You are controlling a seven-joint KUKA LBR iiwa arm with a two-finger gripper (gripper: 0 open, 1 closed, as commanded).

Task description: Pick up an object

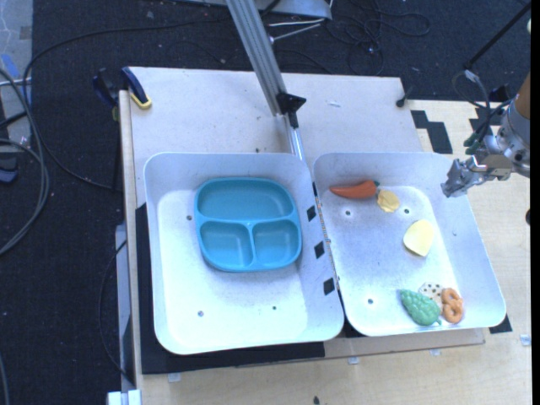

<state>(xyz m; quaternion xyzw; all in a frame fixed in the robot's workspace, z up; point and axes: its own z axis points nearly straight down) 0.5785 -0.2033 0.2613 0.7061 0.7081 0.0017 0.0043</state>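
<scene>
Gripper (456, 180) hangs at the right edge of the frame, over the upper right rim of the right bin (472, 251); its opening cannot be told, and nothing shows in it. Inside that bin lie a carrot (354, 190) and small yellow piece (388, 201) at the top, a pale wedge (419, 238) mid-right, and a green toy (419, 307) beside a pretzel (451, 305) at the bottom. Left of centre, the left bin (169, 310) holds a blue divided tray (248, 224).

light: bright and even over my bench (354, 99), slightly bluish
shadows: soft, faint inside the bins (169, 310)
glare: mild washout on the white rims
focus: a bit soft; floor (59, 142) dark, grainy
</scene>
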